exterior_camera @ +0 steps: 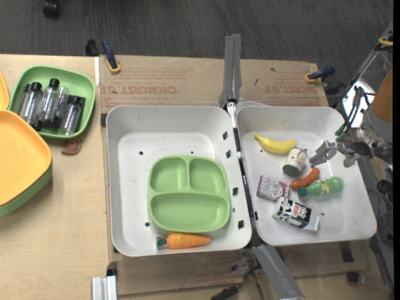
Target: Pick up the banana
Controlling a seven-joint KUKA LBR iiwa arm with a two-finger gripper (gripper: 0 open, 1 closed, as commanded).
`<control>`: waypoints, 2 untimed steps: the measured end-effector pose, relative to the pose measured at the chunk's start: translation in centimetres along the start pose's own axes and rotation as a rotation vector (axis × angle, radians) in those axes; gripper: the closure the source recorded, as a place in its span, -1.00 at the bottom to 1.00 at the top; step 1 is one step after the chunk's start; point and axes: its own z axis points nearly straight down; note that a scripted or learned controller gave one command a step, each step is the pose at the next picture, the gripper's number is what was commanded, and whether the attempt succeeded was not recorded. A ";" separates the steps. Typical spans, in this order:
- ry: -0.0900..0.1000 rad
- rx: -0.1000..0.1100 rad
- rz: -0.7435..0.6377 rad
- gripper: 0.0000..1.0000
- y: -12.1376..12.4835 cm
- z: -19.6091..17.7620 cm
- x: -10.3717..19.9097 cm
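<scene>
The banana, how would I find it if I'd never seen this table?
Look at the right white bin, the one nearest the gripper. The banana lies alone near its back left corner, just above a small can. It is the only plain yellow, curved thing among the packets and toy food there.

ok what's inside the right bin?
Right bin holds the banana, a small can, a red sausage, a green bottle, a pink packet and a cow-print carton. Anything beneath them is covered.

the banana (275, 144) lies with bare bin floor above and to its left. a small can (294, 162) crowds its lower right, just beside it.
</scene>
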 end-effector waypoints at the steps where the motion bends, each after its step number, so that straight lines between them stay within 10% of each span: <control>1: -0.001 -0.001 0.107 -1.00 5.9 4.8 4.4; 2: -0.002 -0.004 -0.268 -1.00 12.0 8.9 3.6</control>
